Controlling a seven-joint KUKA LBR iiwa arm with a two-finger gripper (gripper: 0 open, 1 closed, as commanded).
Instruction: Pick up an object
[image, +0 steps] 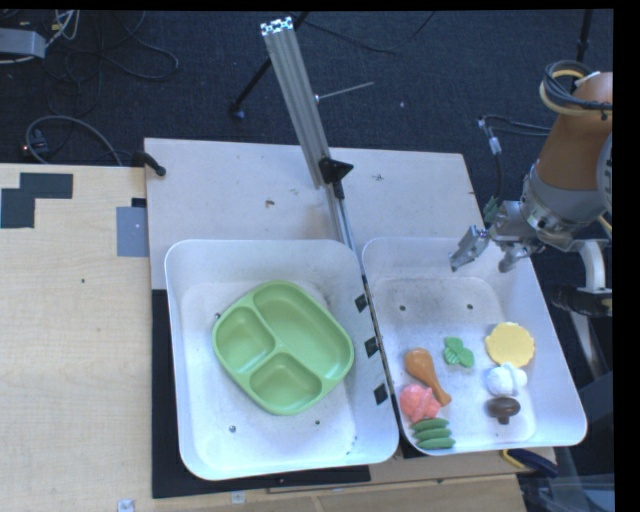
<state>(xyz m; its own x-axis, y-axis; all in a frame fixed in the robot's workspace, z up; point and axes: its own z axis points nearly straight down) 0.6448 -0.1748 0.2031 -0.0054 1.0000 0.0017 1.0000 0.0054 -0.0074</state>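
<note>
The grey arm with its orange band reaches in from the right, and its two-finger gripper (490, 252) hangs over the far right corner of the right-hand shallow white bin (560, 400). Its jaws stand apart, one finger to each side with bare bin floor showing between them; nothing is held.

The things to pick from all lie well apart from the jaws, toward the near end of that same bin. Closest to the jaws is a small green leafy toy piece (458, 352), ridged and flat. Just beyond it, toward the bin's right wall, is a flat round yellow disc with a crinkled edge (510, 343). Nearer the camera from the disc sit a small white rounded lump (505, 380) and, touching distance below it, a dark brown mushroom-shaped piece (503, 408). Left of these lies an orange-brown toy drumstick (427, 373), slanted, its thick end near a pink-red crumpled piece (419, 402). At the near rim, farthest from the jaws, is a pair of dark green pods (433, 432) lying side by side.

In the left-hand shallow white bin (190, 300), across the divider from the jaws, a light green plastic tray with three compartments (282, 346) lies tilted on the floor.
</note>
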